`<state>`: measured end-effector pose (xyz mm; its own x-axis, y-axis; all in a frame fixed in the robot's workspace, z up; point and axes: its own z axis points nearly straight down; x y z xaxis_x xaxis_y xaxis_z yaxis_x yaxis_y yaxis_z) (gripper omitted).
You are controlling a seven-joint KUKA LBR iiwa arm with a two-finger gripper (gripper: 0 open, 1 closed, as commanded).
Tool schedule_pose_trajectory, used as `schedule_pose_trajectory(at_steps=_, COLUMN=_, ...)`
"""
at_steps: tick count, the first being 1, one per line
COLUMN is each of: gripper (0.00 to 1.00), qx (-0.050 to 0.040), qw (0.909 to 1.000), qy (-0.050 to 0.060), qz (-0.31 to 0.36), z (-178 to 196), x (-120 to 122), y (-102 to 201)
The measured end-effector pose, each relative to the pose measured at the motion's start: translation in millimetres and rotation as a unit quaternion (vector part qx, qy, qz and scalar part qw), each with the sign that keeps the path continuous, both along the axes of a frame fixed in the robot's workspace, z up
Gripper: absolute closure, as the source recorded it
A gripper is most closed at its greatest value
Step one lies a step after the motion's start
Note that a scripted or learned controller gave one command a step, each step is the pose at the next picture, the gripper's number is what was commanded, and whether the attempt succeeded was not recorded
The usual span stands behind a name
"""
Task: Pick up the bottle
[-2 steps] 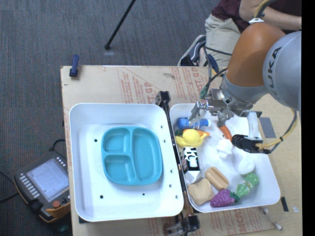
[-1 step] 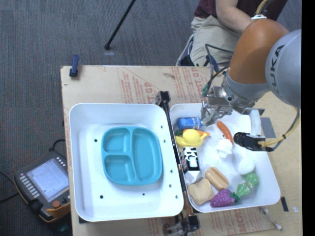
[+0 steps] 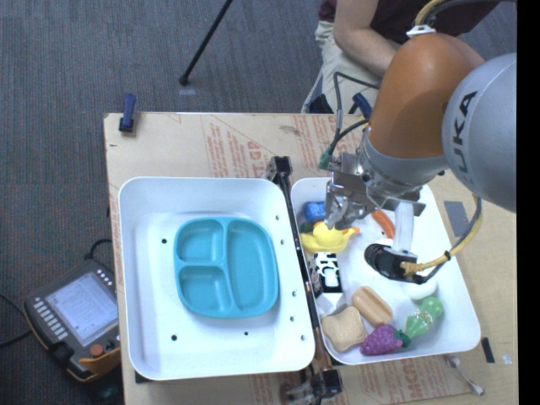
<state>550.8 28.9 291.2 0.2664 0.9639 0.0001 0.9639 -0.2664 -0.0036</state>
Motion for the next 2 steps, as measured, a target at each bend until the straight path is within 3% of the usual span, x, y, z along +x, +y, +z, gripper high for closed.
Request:
schedule_pose_trajectory(at_steps=1, gripper=1.0, qx=-0.0001, qw=0.9996, qy=0.002, qz=0.029, z=-76, x=-32, y=37)
schedule_pose_trajectory(at_steps=2, gripper=1.0, qx=0.0002, qw=0.9895, qy=0.002, qz=0.145, z=-71, x=-76, y=94)
